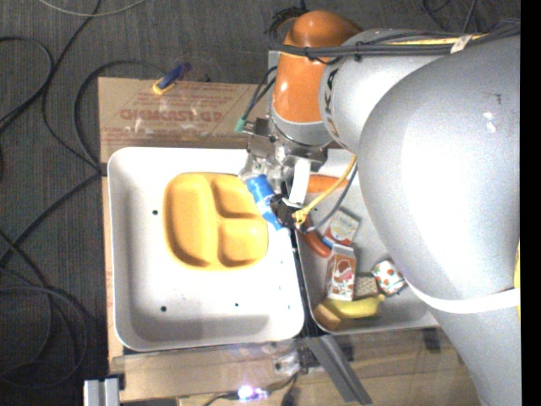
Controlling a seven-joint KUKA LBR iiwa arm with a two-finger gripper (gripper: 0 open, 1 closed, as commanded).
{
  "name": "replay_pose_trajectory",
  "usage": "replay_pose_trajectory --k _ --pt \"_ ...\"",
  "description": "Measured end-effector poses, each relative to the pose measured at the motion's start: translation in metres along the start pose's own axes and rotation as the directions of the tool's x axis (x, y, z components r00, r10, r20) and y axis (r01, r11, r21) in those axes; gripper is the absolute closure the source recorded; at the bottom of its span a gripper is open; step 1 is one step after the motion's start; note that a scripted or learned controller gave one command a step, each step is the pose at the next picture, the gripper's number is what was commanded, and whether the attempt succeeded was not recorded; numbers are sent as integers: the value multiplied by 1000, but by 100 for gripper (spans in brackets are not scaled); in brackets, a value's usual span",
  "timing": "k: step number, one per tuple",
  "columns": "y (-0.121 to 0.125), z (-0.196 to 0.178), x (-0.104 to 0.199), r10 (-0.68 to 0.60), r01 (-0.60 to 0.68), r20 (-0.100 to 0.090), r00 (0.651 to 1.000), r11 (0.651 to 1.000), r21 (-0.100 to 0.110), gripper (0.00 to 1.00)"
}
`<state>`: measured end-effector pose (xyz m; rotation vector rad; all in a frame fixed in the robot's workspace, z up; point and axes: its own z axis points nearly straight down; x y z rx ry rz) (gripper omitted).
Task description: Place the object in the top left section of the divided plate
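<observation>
A yellow divided plate [215,220] lies in the left white bin [135,303], with one long section on its left and two smaller ones on its right. My gripper [269,194] hangs over the plate's right edge, near the wall between the bins. A small blue object [262,199] sticks out between its fingers, and the gripper is shut on it. The blue object sits just above the plate's upper right section and rim. The grey arm with its orange band [308,66] covers much of the right bin.
The right bin [317,315] holds a red and white carton [341,276], a banana [351,309], a red-spotted white item [386,276], an orange-red sausage shape [317,244] and a small white packet [342,225]. A cardboard sheet [169,112] with a blue and yellow tool [169,79] lies beyond the left bin.
</observation>
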<state>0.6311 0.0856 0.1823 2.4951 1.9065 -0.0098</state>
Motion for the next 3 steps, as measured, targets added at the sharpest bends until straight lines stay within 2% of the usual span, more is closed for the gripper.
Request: replay_pose_trajectory --k 1,2,3 --pt "-5 0 -9 -67 67 -1 998 998 0 100" --pt "36 0 5 10 -10 -2 1000 1000 1 100" --pt "36 0 5 10 -10 -2 1000 1000 0 0"
